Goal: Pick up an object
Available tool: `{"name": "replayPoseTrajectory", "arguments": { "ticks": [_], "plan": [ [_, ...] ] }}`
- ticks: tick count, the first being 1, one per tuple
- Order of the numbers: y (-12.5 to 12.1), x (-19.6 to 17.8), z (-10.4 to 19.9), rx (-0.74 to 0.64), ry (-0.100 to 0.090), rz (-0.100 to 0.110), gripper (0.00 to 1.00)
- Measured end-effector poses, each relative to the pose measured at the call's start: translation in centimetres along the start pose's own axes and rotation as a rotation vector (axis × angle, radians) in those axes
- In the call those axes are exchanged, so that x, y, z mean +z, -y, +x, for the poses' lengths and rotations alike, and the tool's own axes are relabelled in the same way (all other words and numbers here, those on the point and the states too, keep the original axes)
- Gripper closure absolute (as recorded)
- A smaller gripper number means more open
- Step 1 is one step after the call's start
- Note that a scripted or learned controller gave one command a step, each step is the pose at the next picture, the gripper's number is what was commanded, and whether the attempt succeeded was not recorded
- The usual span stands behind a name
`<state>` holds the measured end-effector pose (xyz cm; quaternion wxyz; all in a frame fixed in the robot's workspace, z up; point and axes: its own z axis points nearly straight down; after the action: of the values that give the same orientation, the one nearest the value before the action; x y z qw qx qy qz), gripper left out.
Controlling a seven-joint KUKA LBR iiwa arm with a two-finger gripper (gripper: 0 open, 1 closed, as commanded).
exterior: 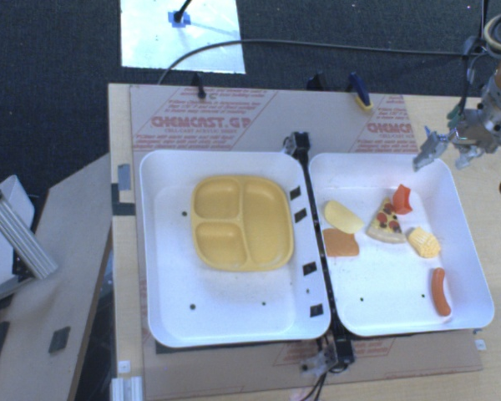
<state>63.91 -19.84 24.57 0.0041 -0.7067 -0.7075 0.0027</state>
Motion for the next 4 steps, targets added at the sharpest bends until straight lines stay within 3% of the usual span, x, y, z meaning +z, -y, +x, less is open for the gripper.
{"name": "replayPoseTrajectory", "arguments": {
  "ticks": [1, 4],
  "plan": [
    [-0.2, -0.8, 0.1, -0.003, 0.003, -0.012, 0.0],
    [0.4, 15.7, 1.3, -0.002, 0.002, -0.009, 0.0]
  ]
}}
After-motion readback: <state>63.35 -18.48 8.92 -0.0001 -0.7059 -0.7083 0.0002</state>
